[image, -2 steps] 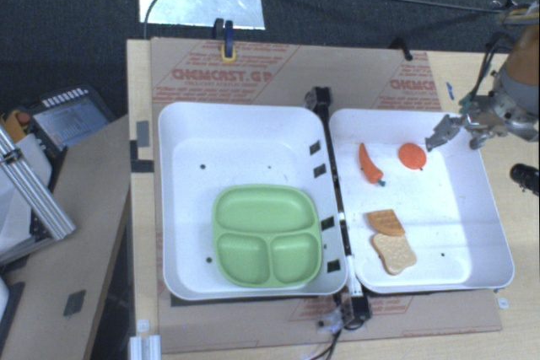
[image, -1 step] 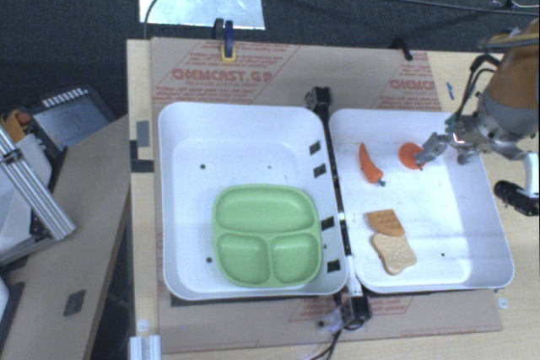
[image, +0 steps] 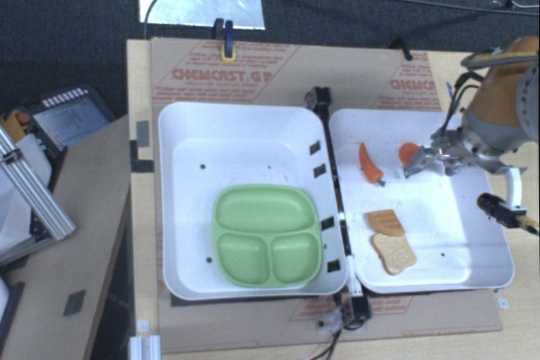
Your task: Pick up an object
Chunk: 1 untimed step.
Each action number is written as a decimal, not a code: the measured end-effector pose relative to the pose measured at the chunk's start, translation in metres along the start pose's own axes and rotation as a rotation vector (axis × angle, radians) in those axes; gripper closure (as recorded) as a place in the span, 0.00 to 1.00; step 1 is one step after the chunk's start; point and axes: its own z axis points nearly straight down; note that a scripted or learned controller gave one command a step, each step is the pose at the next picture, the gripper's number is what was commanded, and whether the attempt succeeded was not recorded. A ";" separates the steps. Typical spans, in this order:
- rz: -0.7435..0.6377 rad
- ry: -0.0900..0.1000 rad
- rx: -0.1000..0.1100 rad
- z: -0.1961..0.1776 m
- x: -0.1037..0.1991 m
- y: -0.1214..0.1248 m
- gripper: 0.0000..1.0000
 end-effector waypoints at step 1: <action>-0.001 -0.002 -0.006 -0.014 0.000 0.002 1.00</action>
